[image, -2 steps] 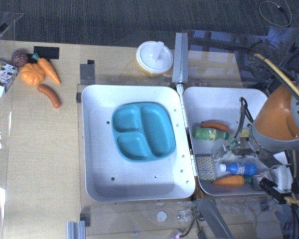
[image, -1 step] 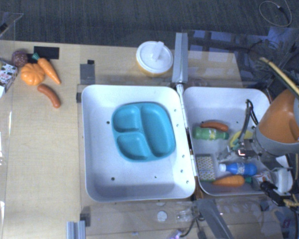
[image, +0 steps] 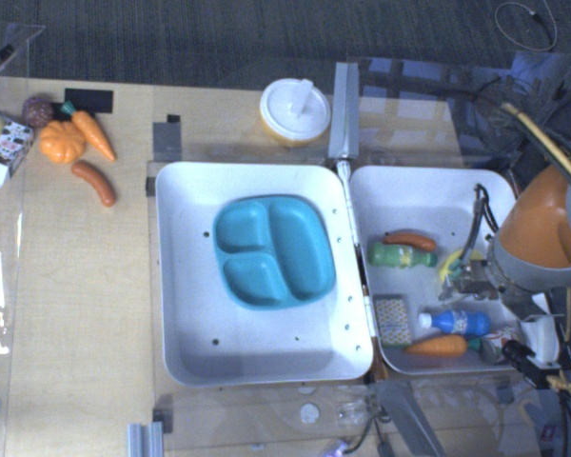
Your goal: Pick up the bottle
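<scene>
Bottle (image: 460, 324), the blue one, lies flat in the right bin (image: 428, 198) just above a carrot (image: 438, 347). Gripper (image: 468, 282) hangs right above it; can't tell its state.

no legible text, labels or numbers

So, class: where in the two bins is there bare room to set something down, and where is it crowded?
Free: left bin floor around the blue tray, and the right bin's far half. Crowded: its near half, with green bottle, sausage, blue bottle, carrot, sponge and gripper.
</scene>
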